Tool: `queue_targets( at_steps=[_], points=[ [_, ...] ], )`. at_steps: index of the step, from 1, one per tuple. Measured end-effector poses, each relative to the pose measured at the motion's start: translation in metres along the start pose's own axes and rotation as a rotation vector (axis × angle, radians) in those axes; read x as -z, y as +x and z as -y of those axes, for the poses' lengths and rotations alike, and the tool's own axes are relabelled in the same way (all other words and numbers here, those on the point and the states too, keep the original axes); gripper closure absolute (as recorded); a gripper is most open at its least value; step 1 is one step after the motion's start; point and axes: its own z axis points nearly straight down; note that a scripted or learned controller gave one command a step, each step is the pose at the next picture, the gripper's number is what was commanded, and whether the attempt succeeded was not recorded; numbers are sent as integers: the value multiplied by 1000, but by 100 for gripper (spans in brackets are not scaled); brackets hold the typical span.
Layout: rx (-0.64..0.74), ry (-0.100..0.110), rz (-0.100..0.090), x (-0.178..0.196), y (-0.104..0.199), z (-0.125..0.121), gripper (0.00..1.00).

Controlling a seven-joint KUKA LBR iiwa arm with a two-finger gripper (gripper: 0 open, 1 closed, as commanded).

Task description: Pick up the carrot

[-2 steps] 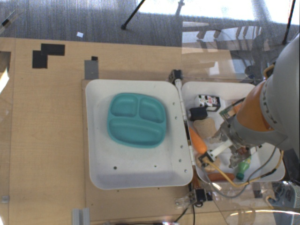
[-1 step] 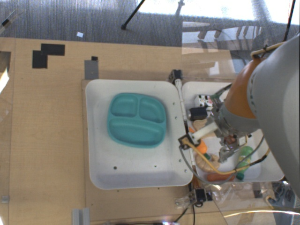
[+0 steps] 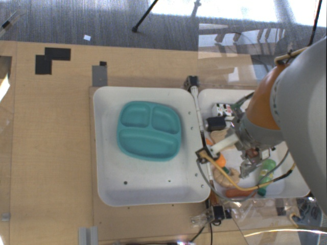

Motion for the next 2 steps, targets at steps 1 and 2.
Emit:
queue_targets(
  at_steps=[1, 2],
  points=[
    [0, 0, 0, 0, 0, 0, 0],
    [0, 0, 0, 0, 0, 0, 0]
  ],
)
